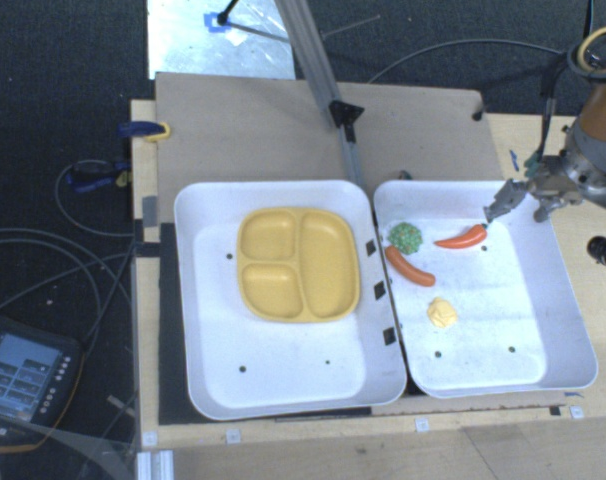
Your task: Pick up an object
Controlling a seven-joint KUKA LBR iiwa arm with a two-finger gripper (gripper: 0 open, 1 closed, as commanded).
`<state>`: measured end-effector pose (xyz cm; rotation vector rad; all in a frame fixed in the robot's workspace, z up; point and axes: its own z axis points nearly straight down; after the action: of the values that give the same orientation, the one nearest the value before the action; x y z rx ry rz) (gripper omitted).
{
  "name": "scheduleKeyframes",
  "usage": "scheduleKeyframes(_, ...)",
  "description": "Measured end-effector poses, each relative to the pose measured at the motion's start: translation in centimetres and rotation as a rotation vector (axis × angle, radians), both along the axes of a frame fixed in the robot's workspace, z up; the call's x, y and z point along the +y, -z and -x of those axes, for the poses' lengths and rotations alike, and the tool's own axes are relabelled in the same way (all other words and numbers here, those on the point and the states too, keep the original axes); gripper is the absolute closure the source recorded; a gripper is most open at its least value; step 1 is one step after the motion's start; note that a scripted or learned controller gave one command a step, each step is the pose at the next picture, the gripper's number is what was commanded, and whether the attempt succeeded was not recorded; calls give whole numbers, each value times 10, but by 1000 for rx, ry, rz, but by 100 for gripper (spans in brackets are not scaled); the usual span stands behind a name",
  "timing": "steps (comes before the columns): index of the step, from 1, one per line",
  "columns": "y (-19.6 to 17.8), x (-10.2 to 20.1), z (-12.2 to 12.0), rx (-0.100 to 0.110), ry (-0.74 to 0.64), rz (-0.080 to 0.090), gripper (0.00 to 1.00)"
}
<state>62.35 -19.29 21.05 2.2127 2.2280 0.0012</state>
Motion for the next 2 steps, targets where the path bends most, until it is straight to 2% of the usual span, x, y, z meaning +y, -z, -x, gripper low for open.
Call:
scheduleKeyframes(1,0,0,0,0,-1,0,0)
scheduleKeyframes(2,45,5,-6,3,-2,0,0)
